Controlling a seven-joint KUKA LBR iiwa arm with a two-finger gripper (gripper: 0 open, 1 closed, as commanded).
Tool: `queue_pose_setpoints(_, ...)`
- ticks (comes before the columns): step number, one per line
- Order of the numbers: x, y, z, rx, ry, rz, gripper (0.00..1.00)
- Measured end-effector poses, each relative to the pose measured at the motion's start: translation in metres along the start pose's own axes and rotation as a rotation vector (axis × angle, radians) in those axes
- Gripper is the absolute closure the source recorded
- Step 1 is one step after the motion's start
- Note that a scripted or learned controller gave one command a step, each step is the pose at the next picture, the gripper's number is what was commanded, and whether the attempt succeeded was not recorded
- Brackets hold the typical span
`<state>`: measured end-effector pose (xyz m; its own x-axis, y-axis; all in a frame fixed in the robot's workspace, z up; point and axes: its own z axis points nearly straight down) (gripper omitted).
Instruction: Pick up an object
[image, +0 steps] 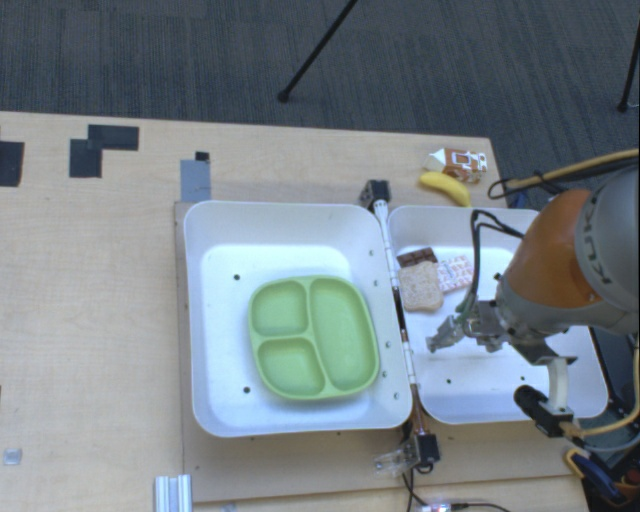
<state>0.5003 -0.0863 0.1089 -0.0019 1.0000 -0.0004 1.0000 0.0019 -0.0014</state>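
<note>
Arm: the grey arm (590, 270) with its orange band enters from the right edge of the frame and bends over the right bin.
Pincer: the pincer (447, 335) sits low over the middle of the right bin (470, 395), pointing left; whether it is open or closed cannot be told, and nothing can be made out between its tips.
Objects in right bin: a tan slice of bread (421, 287) lies in the upper left part of the bin, with a dark brown piece (415, 257) touching its upper edge and a red-and-white patterned packet (455, 271) just beside it on the right. All three lie above and apart from the pincer.
Left bin: the left bin (215, 330) holds a light green divided plate (312, 338) with three compartments, lying flat near its centre.
Counter: on the wooden counter (90, 330), just above the right bin, lie a yellow banana (444, 187) and a small white-and-orange carton (460, 160).
</note>
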Motion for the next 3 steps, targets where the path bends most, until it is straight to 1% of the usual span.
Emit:
queue_pose_setpoints(1,-0.001,-0.011,0.022,-0.009,0.000,-0.001,0.00)
queue_pose_setpoints(2,0.000,-0.009,0.011,-0.014,0.000,-0.002,1.00)
queue_pose_setpoints(3,0.062,-0.013,-0.076,-0.005,0.002,-0.003,1.00)
